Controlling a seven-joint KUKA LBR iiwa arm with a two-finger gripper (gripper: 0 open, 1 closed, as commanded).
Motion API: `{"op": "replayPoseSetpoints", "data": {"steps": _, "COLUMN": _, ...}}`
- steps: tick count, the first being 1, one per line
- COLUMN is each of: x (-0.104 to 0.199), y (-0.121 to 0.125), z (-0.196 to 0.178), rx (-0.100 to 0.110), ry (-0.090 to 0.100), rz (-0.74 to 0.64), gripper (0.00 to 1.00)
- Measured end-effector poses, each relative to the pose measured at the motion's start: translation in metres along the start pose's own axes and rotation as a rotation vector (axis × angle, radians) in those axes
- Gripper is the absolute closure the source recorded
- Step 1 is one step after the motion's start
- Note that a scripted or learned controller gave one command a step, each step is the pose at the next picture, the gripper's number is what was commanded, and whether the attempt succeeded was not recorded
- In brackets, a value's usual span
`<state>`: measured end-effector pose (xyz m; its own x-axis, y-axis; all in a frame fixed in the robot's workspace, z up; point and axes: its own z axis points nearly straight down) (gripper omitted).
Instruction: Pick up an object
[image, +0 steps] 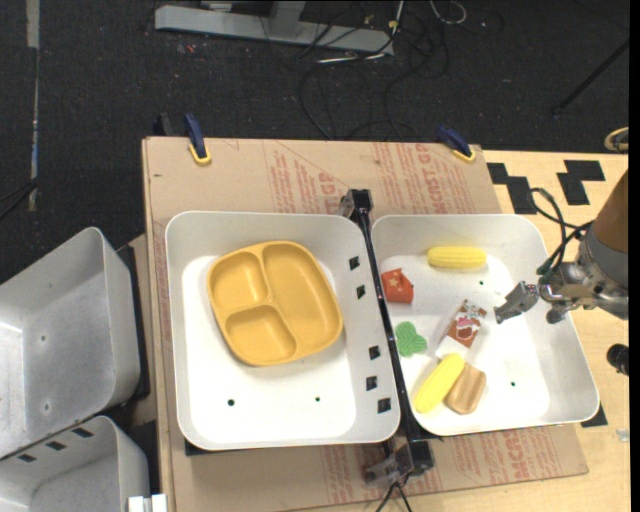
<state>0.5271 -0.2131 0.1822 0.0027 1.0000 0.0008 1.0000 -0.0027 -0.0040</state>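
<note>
The arm (612, 232) comes in at the right edge of the frame, its wrist bent so the gripper (533, 301) points left over the right side of the right bin (530, 235). One dark finger (515, 302) sticks out toward the middle of that bin, with a second part just right of it, and whether the jaws are spread or pressed together cannot be told from this angle; nothing shows between them. In the right bin lie a yellow corn cob (457, 258) near the top, a red block (398, 286) at the left wall, a green piece (410, 339) below it, a red and white packet (466, 326) in the middle just left of the finger, and, low in the bin, a yellow banana (438, 382) touching a tan bread roll (465, 390). The left bin (270, 420) holds a yellow divided plate (274, 301) in its upper half. Bare white floor lies along the right bin's right and lower right, and along the bottom of the left bin. A dark divider (380, 330) runs between the bins.
</note>
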Motion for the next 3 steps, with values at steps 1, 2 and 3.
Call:
{"op": "replayPoseSetpoints", "data": {"steps": 1, "x": -0.009, "y": 0.002, "z": 0.048, "rx": -0.001, "ry": 0.000, "rz": 0.000, "gripper": 0.00}}
{"op": "replayPoseSetpoints", "data": {"steps": 2, "x": -0.008, "y": 0.003, "z": 0.035, "rx": -0.006, "ry": -0.002, "rz": -0.001, "gripper": 1.00}}
{"op": "replayPoseSetpoints", "data": {"steps": 3, "x": -0.003, "y": -0.005, "z": -0.019, "rx": -0.008, "ry": -0.003, "rz": -0.005, "gripper": 1.00}}
